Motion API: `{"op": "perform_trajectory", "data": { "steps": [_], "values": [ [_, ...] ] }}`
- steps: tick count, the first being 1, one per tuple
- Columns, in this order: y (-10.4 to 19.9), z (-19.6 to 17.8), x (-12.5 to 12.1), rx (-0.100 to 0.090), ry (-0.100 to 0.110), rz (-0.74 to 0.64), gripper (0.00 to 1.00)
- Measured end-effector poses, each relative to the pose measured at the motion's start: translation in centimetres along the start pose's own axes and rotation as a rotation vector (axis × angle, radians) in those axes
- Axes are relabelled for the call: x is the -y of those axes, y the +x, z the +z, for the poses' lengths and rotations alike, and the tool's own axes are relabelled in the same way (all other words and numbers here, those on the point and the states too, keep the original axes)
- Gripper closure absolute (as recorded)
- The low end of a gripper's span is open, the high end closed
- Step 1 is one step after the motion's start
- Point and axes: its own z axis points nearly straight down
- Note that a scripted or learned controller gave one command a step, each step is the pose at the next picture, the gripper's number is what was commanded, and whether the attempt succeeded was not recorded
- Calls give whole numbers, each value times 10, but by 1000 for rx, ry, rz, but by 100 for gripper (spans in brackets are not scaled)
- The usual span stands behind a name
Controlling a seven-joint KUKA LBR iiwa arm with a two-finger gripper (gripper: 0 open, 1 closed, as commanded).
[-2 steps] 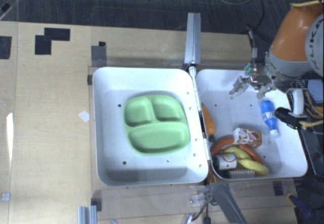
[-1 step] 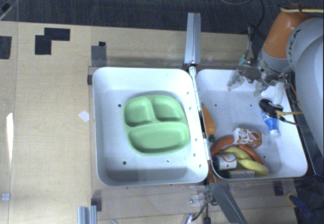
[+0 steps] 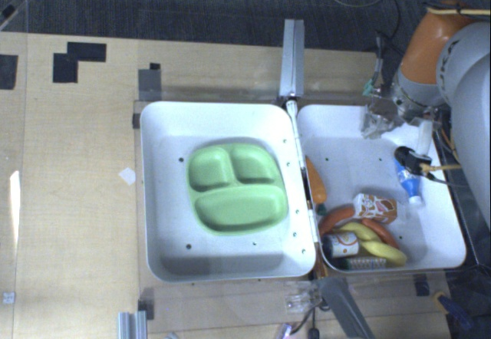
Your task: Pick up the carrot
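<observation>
Banana (image 3: 381,251) nearest lens; carrot (image 3: 314,184) lies well left of gripper (image 3: 378,121) and nearer the camera, long axis running along bin divider; finger state: cannot tell.

The grey arm (image 3: 464,84) came in from the right side of the scene, its thick body bulking along that edge. The orange band (image 3: 430,46) sat above the wrist, angled toward the far right corner. Below it the tool (image 3: 381,116) hung low, pointing down and to the left, well up at the far end. Its tip looked small and metallic from where I stood.
</observation>
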Motion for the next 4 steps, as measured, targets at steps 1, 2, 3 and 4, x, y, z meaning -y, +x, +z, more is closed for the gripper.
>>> {"op": "perform_trajectory", "data": {
  "steps": [1, 2, 3, 4],
  "values": [
    [-51, -94, 11, -1, 1, 242, 100],
    [-59, -59, 63, -2, 6, 217, 100],
    [-29, 29, 15, -3, -3, 395, 100],
    [31, 27, 61, -5, -6, 80, 100]
  ]
}}
